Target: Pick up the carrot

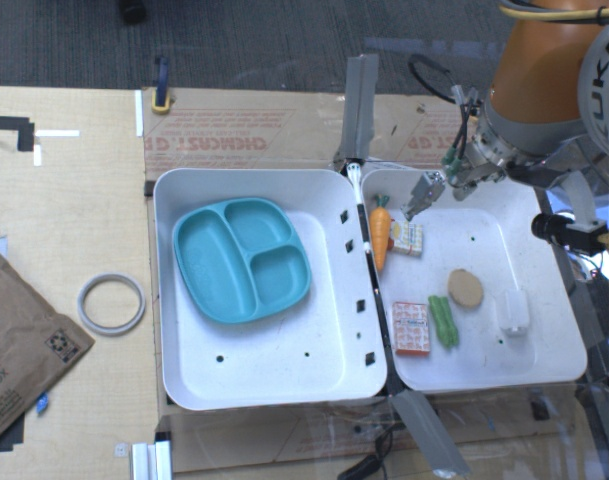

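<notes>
Right white bin (544, 358): slender orange carrot (380, 236) lies lengthwise against the left wall, just left-below the end effector (421, 196), grasp state indeterminate.

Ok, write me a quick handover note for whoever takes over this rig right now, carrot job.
Hand: hovering over the upper left part of the right bin, holding nothing that can be seen; whether its fingers are open or shut cannot be told.
Carrot: lying along the right bin's left wall, leafy end up, beside a small printed packet, just below and left of the hand.
Done: the arm is near the carrot, no grasp yet.
Left: bring the hand down onto the carrot, grip it and lift it. The wall and the packet crowd it, so the grasp may be awkward.
</notes>
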### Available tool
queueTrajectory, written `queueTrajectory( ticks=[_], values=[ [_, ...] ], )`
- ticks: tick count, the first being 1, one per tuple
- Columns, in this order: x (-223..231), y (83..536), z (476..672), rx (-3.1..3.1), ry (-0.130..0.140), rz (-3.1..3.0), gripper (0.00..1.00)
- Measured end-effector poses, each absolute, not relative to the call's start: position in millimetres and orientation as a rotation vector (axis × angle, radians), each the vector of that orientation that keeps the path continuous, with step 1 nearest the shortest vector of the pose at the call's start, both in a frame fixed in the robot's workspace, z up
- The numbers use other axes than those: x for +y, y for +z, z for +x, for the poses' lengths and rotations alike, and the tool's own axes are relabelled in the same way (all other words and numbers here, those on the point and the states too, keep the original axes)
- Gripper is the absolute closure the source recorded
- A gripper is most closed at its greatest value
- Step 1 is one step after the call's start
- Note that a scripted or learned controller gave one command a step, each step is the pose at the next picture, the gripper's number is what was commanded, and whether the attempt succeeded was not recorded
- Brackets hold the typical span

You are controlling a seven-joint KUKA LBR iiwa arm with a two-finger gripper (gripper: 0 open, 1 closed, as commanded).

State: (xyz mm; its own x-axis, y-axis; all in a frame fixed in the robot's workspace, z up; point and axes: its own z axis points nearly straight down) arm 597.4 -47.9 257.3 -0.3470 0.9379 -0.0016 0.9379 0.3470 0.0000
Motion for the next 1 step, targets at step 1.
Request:
queueTrajectory(
  ticks=[1],
  values=[
    [-14.7, 190.3, 539.7, 2.708, -0.003, 1.597, 0.00]
  ],
)
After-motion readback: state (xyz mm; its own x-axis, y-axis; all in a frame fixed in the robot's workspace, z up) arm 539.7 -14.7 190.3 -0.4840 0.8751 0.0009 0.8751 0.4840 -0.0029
